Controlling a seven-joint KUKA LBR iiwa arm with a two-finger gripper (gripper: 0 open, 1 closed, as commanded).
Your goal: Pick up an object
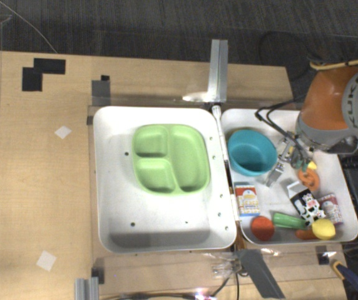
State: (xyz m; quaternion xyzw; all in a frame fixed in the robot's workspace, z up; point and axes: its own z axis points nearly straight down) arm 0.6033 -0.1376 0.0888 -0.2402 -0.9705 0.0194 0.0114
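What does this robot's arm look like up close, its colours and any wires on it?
The robot arm is thick and rounded, with a smooth grey shell and a broad orange band above the wrist. Dark lettering marks the grey shell. Thin black cables loop out from the wrist toward its small metallic hand.

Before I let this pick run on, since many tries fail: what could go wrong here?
The hand hangs beside the blue bowl, so it may knock the rim. The small toys, like the yellow one and the cow-print one, lie crowded together, so a grasp may catch two or slip.
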